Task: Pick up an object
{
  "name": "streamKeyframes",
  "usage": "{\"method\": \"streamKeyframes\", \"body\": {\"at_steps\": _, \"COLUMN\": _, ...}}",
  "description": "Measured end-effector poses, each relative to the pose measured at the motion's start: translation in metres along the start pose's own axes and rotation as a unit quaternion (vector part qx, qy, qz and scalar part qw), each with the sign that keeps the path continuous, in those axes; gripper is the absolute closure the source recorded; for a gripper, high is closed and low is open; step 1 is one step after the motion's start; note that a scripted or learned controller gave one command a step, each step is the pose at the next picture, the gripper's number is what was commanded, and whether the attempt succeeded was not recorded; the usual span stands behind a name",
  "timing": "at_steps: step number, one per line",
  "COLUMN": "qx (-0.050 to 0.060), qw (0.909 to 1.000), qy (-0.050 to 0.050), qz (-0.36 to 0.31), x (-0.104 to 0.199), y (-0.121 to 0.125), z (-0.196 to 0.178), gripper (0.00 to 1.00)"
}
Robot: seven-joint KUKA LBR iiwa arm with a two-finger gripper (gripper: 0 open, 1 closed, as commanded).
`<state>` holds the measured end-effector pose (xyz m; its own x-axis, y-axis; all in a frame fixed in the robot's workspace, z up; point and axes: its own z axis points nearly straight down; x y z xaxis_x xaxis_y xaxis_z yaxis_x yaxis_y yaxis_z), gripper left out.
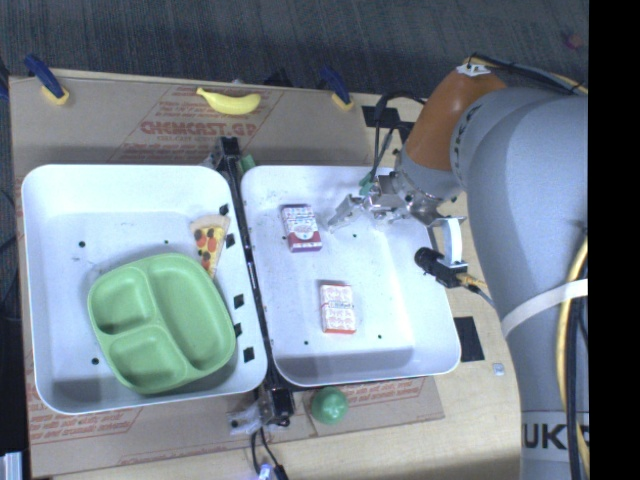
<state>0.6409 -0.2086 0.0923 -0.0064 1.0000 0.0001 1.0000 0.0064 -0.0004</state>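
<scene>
From my remote station I record the grey KUKA arm with its orange wrist band [500,168] filling the right side of the scene and reaching over the far right corner of the right shallow white plastic bin [400,353]. The left shallow white plastic bin [50,268] holds a green divided plastic tray [160,320] in its near half, with a small toy pizza slice [209,240] just beyond the tray, near the wall between the bins. In the right bin lie two candidate objects: a small red-and-white printed packet [300,227] toward the far left and a second red-and-white packet [337,307] near the middle, well apart from each other. The two-finger gripper [352,211] sits low over the far part of this bin, just right of the farther packet; its metal parts are too small and blurred to read, so how it is set I cannot tell, and nothing is visibly held. Outside the bins, a yellow toy banana [229,99] rests on the cardboard at the far edge and a green ball [327,405] at the near edge. My judgement: the approach step is in hand, no grasp made. The next move calls for centring over the farther packet, descending, then closing across its narrow sides.
</scene>
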Motion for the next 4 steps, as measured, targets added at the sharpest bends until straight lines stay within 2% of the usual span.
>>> {"method": "streamKeyframes", "body": {"at_steps": 1, "qx": 0.000, "qw": 1.0000, "qy": 0.000, "qz": -0.003, "x": 0.001, "y": 0.001, "z": -0.010, "gripper": 1.00}}
{"method": "streamKeyframes", "body": {"at_steps": 2, "qx": 0.001, "qw": 1.0000, "qy": 0.000, "qz": -0.004, "x": 0.002, "y": 0.001, "z": -0.010, "gripper": 0.00}}
{"method": "streamKeyframes", "body": {"at_steps": 3, "qx": 0.001, "qw": 1.0000, "qy": 0.000, "qz": 0.000, "x": 0.032, "y": -0.105, "z": -0.057, "gripper": 0.00}}
{"method": "streamKeyframes", "body": {"at_steps": 4, "qx": 0.002, "qw": 1.0000, "qy": 0.000, "qz": -0.001, "x": 0.096, "y": -0.047, "z": 0.002, "gripper": 0.00}}
